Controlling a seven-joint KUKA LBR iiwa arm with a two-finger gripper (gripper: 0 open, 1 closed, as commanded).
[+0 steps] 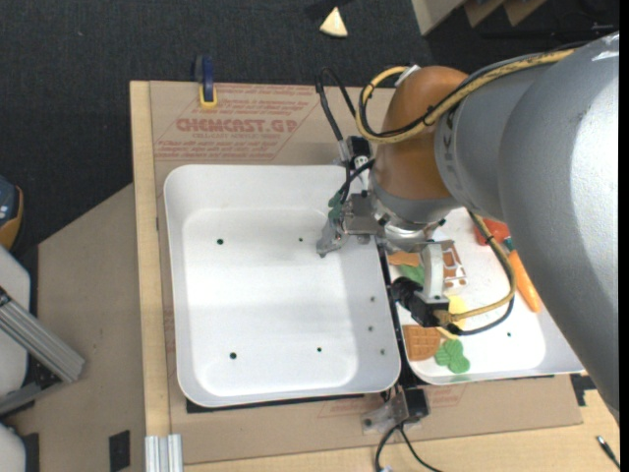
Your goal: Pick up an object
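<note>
My gripper (pixel 329 239) hangs over the left bin (pixel 197 293), close to that bin's right wall and nearer its far edge. Whether it is parted or closed I cannot tell, since my own wrist covers most of it, and I see nothing in it. By my judgement the pick is not yet done. The things to choose from lie in the right bin (pixel 531 347): an orange piece (pixel 521 281) along its right side, a green piece (pixel 454 359) and a brown waffle-like piece (pixel 422 339) near its front-left corner.
</note>
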